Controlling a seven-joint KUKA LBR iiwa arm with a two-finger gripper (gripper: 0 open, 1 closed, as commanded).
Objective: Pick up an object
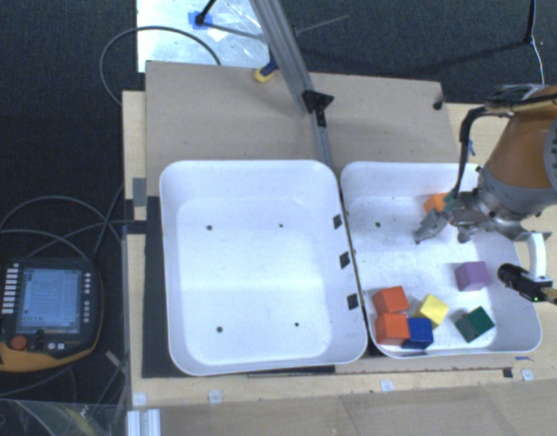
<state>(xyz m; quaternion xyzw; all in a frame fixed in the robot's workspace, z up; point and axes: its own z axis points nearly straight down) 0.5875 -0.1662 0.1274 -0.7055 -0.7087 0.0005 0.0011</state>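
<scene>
Claw (pixel 444 225) spread open beside orange block (pixel 433 203), nothing held.

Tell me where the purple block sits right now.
The purple block lies in the right bin, near its right wall, just up from the green block and right of the yellow block.

Bright overhead light; white bins (pixel 251 175) glare; slightly soft, grainy focus.

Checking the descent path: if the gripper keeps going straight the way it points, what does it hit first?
The gripper points down and left in the right bin. Likely bare bin floor first; the orange block sits just behind it. Height is unclear from this one view.
</scene>
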